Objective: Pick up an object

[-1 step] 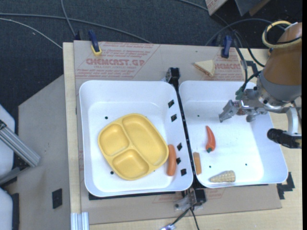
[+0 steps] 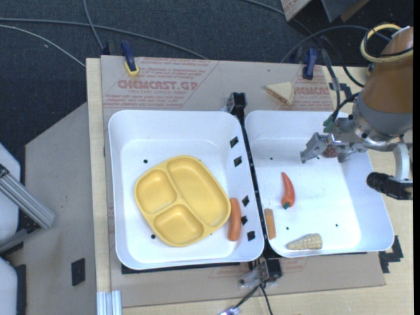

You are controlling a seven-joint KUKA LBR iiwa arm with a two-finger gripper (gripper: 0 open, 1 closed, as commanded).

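Observation:
My gripper [image 2: 319, 151] hangs over the upper right part of the right bin [image 2: 367, 195], reaching in from the right. Below and left of it, a red chili pepper [image 2: 287, 190] lies on the bin floor, apart from the gripper. A pale corn cob [image 2: 304, 243] rests by the bin's front wall. A small orange stick [image 2: 270, 223] lies against the bin's left wall. In the left bin [image 2: 125, 149] a yellow divided plate [image 2: 182, 200] sits in the middle, with an orange sausage-shaped piece [image 2: 234, 218] at its right side.
A sandwich wedge [image 2: 281, 92] lies on the cardboard behind the right bin. A black divider with clips [image 2: 244, 163] runs between the bins. Blue clamps [image 2: 130, 61] hold the board's back edge. Cables cross the dark floor behind.

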